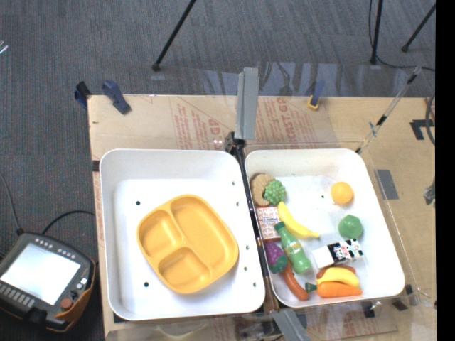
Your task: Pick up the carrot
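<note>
Carrot is lying at the near edge of the right bin, orange and lengthwise, with a second yellow banana resting just behind it and touching it. A red chilli-like piece is sitting just to the carrot's left, and a black-and-white carton is standing just behind it. Farther back from the carrot, a green bottle, a purple piece, a yellow banana, a green ball, an orange ball, a broccoli floret and a biscuit are lying about. Well to the carrot's left, the left bin is holding a yellow divided plate. Both bins are sitting on the desk. As for the gripper, I cannot tell how it is standing.
</note>
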`<move>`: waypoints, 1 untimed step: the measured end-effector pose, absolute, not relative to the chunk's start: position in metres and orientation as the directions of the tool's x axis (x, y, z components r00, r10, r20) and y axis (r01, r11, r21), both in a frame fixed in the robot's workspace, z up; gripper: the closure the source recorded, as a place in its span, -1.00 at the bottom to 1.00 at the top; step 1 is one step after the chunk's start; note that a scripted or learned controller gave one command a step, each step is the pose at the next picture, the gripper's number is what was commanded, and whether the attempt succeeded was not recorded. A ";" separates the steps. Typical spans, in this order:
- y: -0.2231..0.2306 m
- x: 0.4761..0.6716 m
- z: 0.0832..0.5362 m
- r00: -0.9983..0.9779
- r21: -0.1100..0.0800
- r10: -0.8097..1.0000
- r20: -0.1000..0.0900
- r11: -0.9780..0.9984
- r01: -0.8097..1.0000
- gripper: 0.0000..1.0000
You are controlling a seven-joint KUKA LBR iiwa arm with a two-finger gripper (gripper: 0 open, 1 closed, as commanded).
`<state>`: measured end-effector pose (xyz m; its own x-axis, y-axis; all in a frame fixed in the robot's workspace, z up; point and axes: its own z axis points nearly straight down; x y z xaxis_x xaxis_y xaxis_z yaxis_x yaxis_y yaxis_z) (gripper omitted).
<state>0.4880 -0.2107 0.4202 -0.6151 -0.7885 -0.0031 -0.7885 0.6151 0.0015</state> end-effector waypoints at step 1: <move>-0.210 0.480 0.415 -0.322 0.000 -0.947 -0.004 0.322 -0.947 1.00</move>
